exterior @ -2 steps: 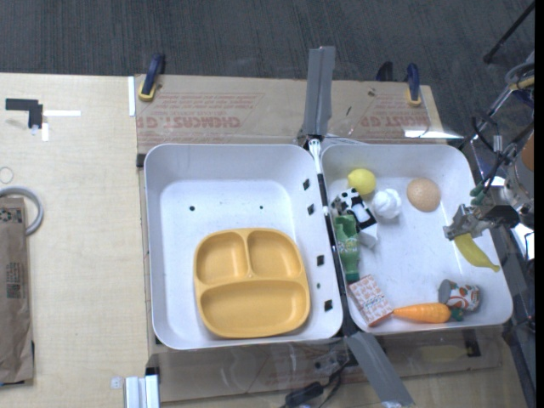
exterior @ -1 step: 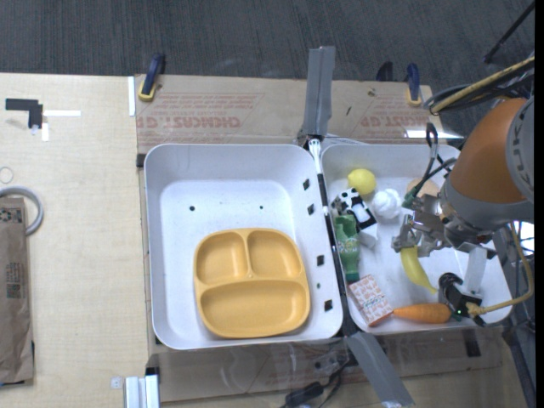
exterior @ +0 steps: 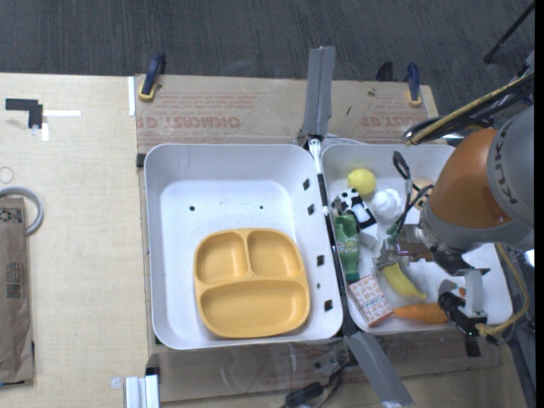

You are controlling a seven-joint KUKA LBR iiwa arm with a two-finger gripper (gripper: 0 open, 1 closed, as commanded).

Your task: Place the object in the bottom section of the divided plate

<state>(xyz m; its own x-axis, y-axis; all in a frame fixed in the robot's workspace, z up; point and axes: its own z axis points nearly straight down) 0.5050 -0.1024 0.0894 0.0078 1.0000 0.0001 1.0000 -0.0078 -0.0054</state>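
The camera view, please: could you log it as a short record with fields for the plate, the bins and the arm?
plate: yellow divided plate in the left bin, all three sections bare
right bin: lemon, banana, carrot, green bottle, red-patterned packet, black-and-white toy
arm: gripper low over the right bin, just above the banana
task state: nothing placed in the bottom section yet

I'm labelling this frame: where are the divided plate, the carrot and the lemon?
divided plate [exterior: 252, 303]: camera view, floor of its bottom section.
carrot [exterior: 418, 314]: camera view, middle of its body.
lemon [exterior: 361, 180]: camera view, middle of its skin.
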